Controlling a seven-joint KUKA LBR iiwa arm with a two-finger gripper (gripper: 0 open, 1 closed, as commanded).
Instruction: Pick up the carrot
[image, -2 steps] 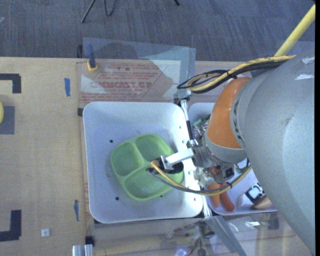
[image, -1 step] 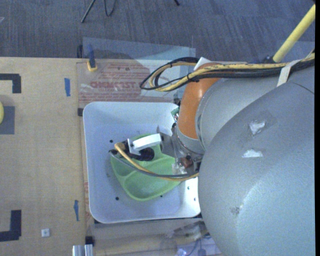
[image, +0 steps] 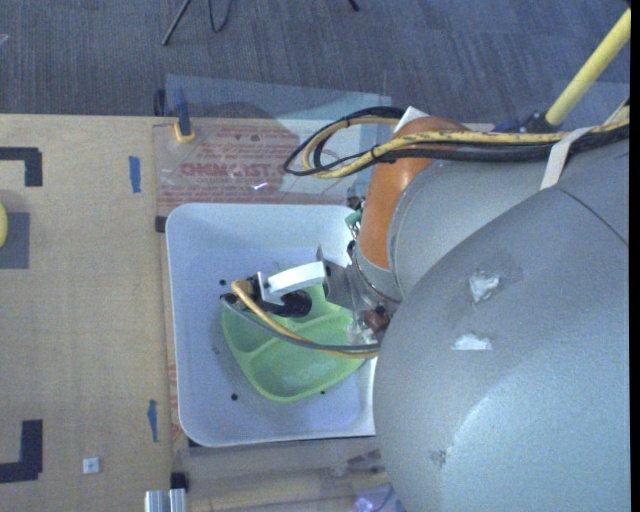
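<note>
A white bin (image: 200, 300) lies in the middle of the camera view. Inside it rests a light green, shallow, dish-like thing (image: 290, 365), tilted toward the bin's right side. My gripper (image: 338, 288) reaches in from the right and hangs low over the green thing's upper edge. The grey arm and the orange band (image: 385, 215) hide the fingers and whatever is under them. The arm's bulk also covers the bin's right part and everything further right.
The wooden bench top (image: 80, 300) stretches to the left, with black corner marks and blue tape strips on it. A yellow object (image: 3, 228) sits at the far left edge. A clear sheet over a red-printed board (image: 230, 165) lies behind the bin.
</note>
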